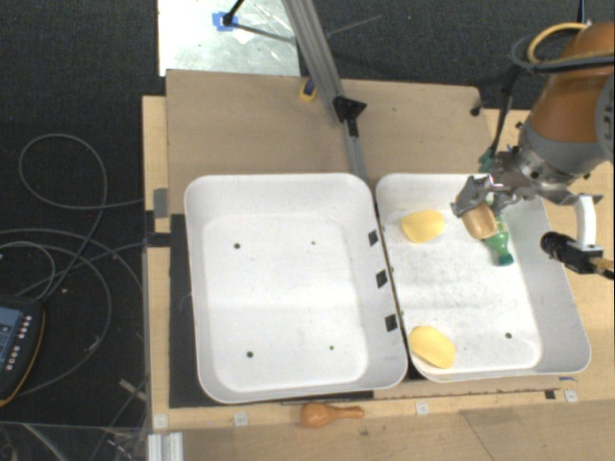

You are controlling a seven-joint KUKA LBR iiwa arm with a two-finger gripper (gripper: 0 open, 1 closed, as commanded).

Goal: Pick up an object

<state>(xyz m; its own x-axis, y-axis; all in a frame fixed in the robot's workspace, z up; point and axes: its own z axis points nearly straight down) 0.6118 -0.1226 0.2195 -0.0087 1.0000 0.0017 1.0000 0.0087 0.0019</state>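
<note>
My gripper [480, 203] hangs over the far part of the right bin [553, 329], at the end of the grey and orange arm coming in from the right. Directly under it lies a tan and green object [490, 234], its tan end up against the gripper and its green end pointing toward the front right. Whether the gripper holds it is not visible. A pale yellow lump [423, 226] lies just left of the gripper. A second yellow lump [433, 346] rests near the right bin's front left corner.
The left bin [207, 257] stands beside the right one, with black clips along the shared rim. A small orange-brown object [332, 413] lies on the bench in front of the bins. A slanted metal pole [322, 56] rises behind them.
</note>
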